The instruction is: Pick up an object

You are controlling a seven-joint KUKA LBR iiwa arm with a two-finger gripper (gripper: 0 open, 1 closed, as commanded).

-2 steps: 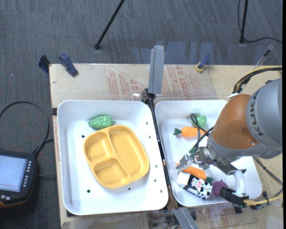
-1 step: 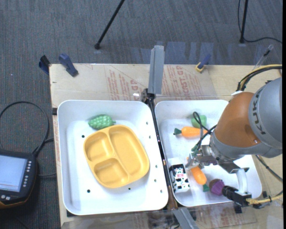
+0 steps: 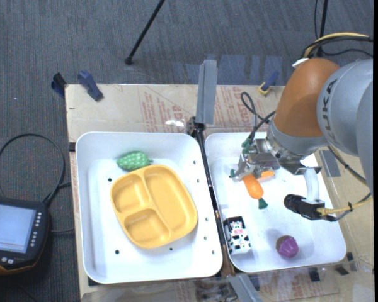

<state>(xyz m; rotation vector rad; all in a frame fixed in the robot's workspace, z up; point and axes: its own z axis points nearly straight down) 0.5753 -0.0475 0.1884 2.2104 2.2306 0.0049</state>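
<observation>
Gripper [image 3: 253, 170] poised over the toy carrot [image 3: 254, 188] just beneath it; finger state indiscernible. Next: verify grasp, then lift.

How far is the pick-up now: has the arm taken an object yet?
Done: the end effector has reached into the right bin. In hand: it sits at the orange carrot, grip unclear. Left: lifting it. The purple toy and cow box lie untouched.

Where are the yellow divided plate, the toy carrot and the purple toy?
yellow divided plate [image 3: 154, 206], camera view, on its central ridge.
toy carrot [image 3: 254, 187], camera view, on its orange body.
purple toy [image 3: 287, 246], camera view, on its middle.
</observation>
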